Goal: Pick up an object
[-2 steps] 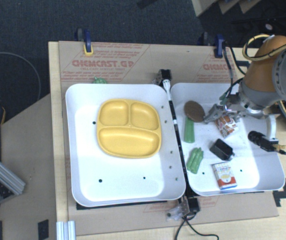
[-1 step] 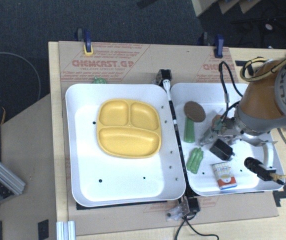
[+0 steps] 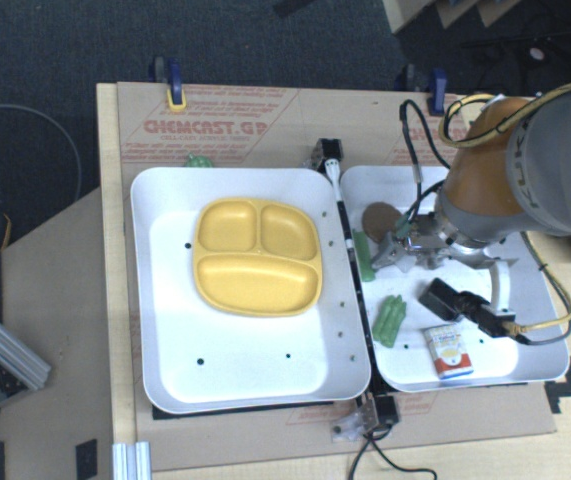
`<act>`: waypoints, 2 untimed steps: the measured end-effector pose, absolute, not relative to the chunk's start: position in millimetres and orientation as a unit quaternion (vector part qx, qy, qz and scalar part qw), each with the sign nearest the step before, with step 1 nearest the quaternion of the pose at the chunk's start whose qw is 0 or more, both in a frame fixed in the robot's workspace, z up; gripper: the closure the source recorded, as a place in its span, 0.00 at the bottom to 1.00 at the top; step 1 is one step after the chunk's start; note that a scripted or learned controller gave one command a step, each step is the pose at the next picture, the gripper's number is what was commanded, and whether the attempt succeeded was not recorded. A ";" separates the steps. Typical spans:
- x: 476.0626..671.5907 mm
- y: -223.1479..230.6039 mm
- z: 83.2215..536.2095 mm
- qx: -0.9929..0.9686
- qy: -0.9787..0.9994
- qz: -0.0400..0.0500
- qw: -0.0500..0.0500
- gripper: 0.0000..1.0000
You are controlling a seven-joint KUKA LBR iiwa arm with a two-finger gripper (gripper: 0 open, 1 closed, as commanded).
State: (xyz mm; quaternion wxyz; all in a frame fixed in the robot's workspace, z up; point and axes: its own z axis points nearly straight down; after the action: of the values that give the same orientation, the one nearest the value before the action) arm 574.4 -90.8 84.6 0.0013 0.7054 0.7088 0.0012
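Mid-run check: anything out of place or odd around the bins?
One thing: a small green item lies on the bench outside both bins, just beyond the left bin's far rim. The yellow divided plate sits flat in that bin; nothing looks spilled or broken.

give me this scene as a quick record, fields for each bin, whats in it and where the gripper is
left bin: one yellow divided plate, three compartments
right bin: brown round item toward the far left corner; green ridged piece near the left wall; small red and white carton toward the front
gripper: low in the right bin, just in front of the brown round item
held object: cannot tell
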 end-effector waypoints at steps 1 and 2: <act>501.3 -29.3 190.4 0.705 0.709 0.003 0.000 0.00; 480.3 -6.5 323.2 0.705 0.709 0.006 0.005 0.00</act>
State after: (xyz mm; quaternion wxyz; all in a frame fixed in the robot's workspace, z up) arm 480.3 -6.5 323.2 0.0048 0.7051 0.7090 0.0062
